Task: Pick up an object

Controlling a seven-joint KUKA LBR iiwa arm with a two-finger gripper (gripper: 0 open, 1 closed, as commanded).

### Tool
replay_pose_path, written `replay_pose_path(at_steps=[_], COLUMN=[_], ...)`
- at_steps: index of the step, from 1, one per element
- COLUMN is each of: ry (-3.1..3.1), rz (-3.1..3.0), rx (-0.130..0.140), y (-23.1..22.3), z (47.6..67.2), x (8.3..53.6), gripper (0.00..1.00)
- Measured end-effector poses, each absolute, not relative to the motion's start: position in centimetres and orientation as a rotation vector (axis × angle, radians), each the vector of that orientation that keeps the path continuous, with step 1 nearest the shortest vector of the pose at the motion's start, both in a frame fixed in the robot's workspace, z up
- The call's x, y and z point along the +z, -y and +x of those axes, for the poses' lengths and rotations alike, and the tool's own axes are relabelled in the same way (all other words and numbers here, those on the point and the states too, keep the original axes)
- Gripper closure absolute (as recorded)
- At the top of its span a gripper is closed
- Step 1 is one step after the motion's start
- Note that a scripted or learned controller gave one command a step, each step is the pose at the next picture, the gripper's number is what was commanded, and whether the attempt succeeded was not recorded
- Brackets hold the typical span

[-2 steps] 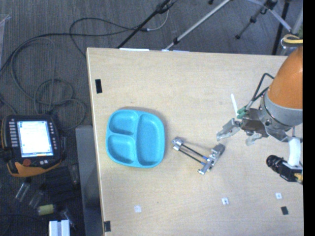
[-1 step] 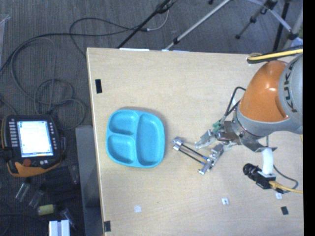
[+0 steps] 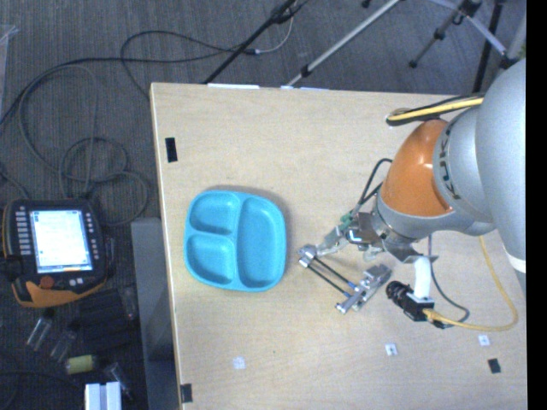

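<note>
On the pale wooden bench top [image 3: 282,135], left of centre, a blue divided plate [image 3: 237,239] is lying flat, its three compartments facing up: two smaller ones stacked along its left side and one longer one along its right. Nothing is sitting in any of them. Just off the plate's right edge, near but not touching it, the gripper [image 3: 329,282] is hanging low over the wood with its two metal fingers spread wide apart, one fingertip pointing toward the plate's lower right corner and the other lying further down and to the right. Nothing is sitting between those fingers; bare bench is showing in the gap. Behind the gripper, the arm's orange band [image 3: 413,178] and grey body are filling the right side, with a black and yellow cable [image 3: 444,314] trailing across the bench below the wrist. Beyond the bench's left edge, on the dark carpet, a handheld control pendant [image 3: 55,239] with a lit screen is resting among looping black cables.
</note>
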State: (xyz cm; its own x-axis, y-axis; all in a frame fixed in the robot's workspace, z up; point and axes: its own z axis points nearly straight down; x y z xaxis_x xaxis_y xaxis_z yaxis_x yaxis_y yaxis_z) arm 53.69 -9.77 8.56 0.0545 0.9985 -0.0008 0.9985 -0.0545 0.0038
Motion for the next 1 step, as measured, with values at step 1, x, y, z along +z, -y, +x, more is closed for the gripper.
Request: replay_pose_path(at_steps=[1], ry=[-2.162], rz=[2.283], rx=[0.000], y=[9.68], z=[53.57], x=[9.24], gripper=[1.00])
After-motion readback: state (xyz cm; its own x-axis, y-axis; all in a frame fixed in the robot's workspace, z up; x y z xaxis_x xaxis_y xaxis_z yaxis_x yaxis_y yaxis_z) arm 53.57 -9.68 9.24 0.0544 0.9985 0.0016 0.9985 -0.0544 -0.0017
